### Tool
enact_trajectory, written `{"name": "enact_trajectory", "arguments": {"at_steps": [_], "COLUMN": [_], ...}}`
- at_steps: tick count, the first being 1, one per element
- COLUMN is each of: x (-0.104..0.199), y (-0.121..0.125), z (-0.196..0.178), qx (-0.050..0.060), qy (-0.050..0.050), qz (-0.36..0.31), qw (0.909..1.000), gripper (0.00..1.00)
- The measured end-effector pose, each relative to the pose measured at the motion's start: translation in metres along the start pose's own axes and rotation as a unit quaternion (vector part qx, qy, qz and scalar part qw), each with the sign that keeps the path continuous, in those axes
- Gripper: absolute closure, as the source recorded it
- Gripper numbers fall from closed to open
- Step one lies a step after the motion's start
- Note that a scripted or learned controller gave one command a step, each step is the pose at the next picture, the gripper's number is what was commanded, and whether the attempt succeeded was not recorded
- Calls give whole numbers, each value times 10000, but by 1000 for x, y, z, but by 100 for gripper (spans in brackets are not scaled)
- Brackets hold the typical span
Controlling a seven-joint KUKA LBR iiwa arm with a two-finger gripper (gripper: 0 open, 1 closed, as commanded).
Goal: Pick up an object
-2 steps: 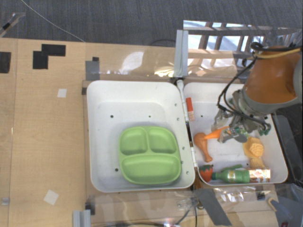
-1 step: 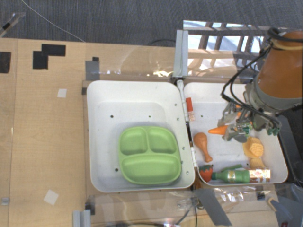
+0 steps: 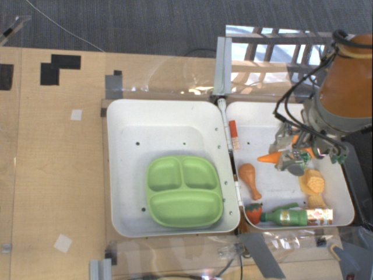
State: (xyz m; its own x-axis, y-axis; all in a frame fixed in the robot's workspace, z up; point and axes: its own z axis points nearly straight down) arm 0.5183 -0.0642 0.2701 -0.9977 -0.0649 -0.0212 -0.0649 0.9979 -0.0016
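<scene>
while the end effector hangs low in the right bin, right of frame, its grip state unreadable, nothing looks lifted | toy carrot just left of it | pick undone | count: 2 bins, 1 green divided plate, 1 drumstick, 1 green bottle, 1 carrot

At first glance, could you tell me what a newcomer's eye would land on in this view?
Probably the bright green divided plate, lying flat in the near half of the left bin. Next comes the grey arm with its orange band, reaching in from the right and putting the gripper low over the right bin, beside an orange carrot. A green bottle lies along that bin's near wall.
</scene>
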Motion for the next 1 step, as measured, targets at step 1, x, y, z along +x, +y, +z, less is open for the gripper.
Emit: {"name": "enact_trajectory", "arguments": {"at_steps": [1], "x": [-138], "y": [20], "z": [-40], "qx": [-16], "qy": [36], "qz": [-682], "qw": [9977], "gripper": [100]}}
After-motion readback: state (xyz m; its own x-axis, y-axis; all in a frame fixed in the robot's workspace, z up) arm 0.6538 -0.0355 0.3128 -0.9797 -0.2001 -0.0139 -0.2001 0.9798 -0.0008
